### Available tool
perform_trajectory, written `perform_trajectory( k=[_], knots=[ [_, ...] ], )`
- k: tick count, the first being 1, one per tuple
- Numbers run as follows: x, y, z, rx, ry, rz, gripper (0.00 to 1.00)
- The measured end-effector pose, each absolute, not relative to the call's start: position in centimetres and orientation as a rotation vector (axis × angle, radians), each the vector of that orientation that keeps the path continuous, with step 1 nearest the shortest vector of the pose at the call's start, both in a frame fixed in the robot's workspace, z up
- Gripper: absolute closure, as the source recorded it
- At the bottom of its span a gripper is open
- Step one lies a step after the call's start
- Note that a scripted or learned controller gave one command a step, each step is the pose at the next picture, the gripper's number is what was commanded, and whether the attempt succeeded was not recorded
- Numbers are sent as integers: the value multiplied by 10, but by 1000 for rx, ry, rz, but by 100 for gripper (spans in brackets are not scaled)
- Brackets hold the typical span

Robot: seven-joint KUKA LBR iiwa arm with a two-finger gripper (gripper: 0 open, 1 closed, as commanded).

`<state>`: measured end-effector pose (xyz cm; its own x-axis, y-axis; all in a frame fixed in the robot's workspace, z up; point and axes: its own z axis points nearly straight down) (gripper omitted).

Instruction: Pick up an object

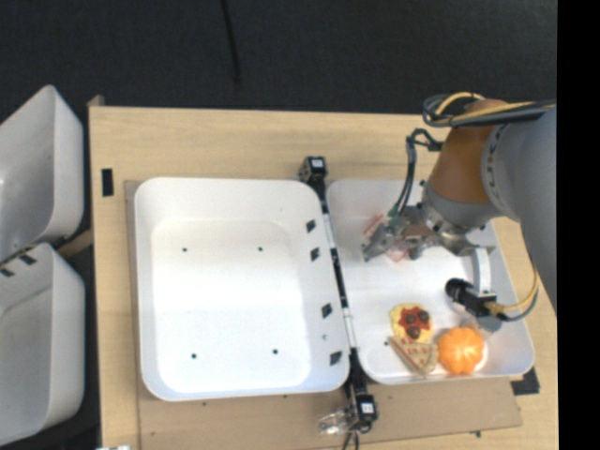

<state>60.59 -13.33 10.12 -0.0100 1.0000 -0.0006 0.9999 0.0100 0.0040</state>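
Tool (pixel 382 248) low in right bin (pixel 361 204)

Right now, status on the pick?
Gripper low in right bin, grasp unclear. Orange and pastry slice sit near front edge, untouched. Nothing blocking.

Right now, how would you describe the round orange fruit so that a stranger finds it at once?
Look at the right white bin, at its near right corner. There lies the round orange fruit, beside a wedge-shaped pastry with red topping. Only the fruit is a plain, smooth ball of one colour.
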Motion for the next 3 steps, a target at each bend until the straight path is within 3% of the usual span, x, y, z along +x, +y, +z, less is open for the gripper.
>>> perform_trajectory(
  k=[1, 2, 3],
  knots=[
    [655, -217, 104, 2218, 2212, 2, 0],
    [597, -150, 101, 2220, 2229, -3, 0],
    [600, -154, 112, 2219, 2220, 3, 100]
  ],
)
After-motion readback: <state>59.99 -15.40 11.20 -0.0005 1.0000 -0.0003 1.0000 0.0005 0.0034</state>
